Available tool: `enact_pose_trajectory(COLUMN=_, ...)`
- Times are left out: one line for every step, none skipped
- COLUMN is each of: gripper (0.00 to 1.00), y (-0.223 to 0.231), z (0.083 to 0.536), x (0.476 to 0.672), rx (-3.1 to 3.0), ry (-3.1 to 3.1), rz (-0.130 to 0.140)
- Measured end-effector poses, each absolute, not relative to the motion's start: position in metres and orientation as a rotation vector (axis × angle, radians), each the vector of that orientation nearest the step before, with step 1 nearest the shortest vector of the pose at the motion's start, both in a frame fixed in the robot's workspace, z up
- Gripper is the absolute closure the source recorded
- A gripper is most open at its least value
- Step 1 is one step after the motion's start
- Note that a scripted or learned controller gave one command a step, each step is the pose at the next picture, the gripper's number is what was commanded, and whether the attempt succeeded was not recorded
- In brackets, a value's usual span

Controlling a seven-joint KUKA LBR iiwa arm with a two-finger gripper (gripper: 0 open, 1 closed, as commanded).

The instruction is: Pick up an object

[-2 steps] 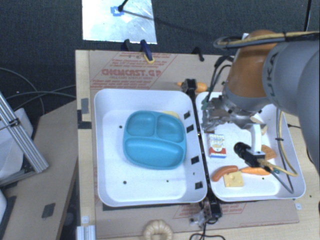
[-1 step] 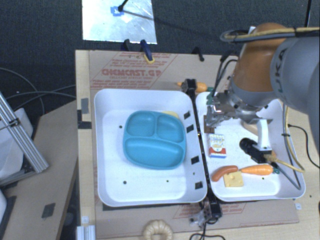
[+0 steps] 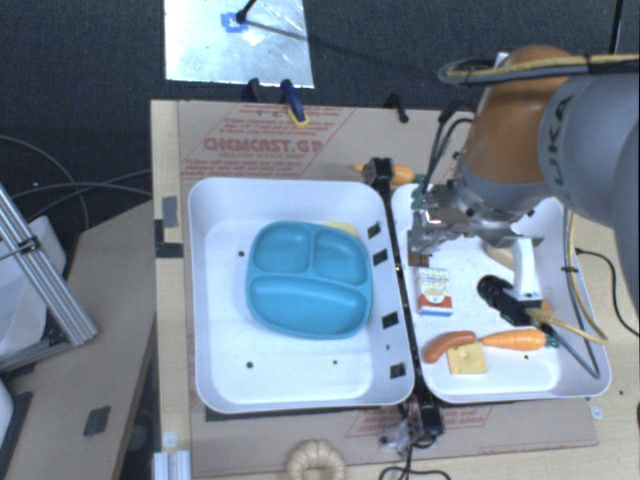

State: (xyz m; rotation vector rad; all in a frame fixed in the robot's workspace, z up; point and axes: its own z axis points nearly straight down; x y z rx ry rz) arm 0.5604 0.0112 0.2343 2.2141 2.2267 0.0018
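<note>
From the overhead camera view, nothing is seen lifted yet: the gripper (image 3: pixel 421 255) is poised low in the right bin (image 3: pixel 575 388), just above a small carton (image 3: pixel 434 293), so the pick is judged still ahead. Whether the gripper is released or clenched cannot be told. The carton is seen lying flat, white with red print, near a carrot (image 3: pixel 514 341) and sausage (image 3: pixel 447 345).
</note>
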Motion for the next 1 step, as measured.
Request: enact_pose_trajectory(gripper=1.00, y=0.0103, z=0.2144, x=0.5544, rx=2.221, ry=2.222, rz=-0.001)
